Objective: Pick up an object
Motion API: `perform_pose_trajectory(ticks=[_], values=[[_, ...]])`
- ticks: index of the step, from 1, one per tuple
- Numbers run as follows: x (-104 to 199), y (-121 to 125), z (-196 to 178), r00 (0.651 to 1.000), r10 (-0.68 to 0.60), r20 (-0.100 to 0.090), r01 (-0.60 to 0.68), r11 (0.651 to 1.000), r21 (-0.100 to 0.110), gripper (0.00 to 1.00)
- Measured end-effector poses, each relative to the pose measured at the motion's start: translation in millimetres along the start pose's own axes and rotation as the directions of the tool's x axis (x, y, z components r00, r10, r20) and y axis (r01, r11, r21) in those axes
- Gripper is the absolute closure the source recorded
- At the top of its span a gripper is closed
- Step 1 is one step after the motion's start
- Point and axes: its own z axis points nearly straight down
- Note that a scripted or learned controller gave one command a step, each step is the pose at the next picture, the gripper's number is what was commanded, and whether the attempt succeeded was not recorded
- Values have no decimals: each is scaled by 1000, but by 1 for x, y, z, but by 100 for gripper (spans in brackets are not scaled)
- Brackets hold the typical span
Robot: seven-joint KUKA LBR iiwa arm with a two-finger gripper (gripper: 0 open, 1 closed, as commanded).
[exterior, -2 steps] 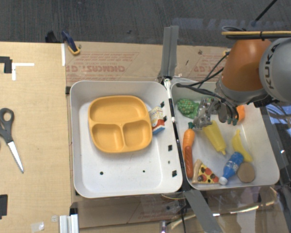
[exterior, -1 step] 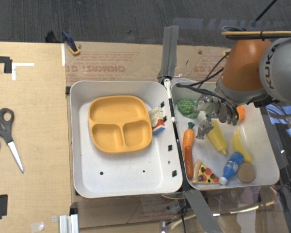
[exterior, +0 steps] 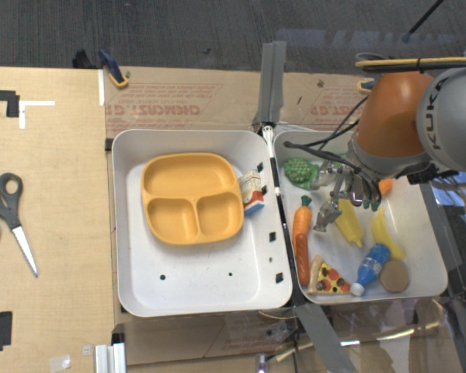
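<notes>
**Nothing lifted yet: the tool hangs over the right bin's toys**

The pick looks barely begun. The tool sits low in the right bin, its thin metal fingers pointing down near a yellow piece and just beside a carrot. Nothing can be seen between the fingers, and whether they are spread or closed cannot be told from this slant. All the candidates lie on the bin floor: a green bumpy toy, a second yellow piece, a blue bottle, a brown ball, a pizza slice and a red sausage. What remains, by my reckoning, is the whole of it: close on one item and raise it.

The left bin holds an orange divided plate with a small white-and-red item at its right edge. The surface is pale wood with scissors at the left, cardboard behind the bins and dark floor beyond.
</notes>
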Motion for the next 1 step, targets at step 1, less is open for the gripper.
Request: perform_pose_trajectory(ticks=[1], values=[[-2, 0, -11, 1000, -2, 5, 2, 1000, 1, 100]])
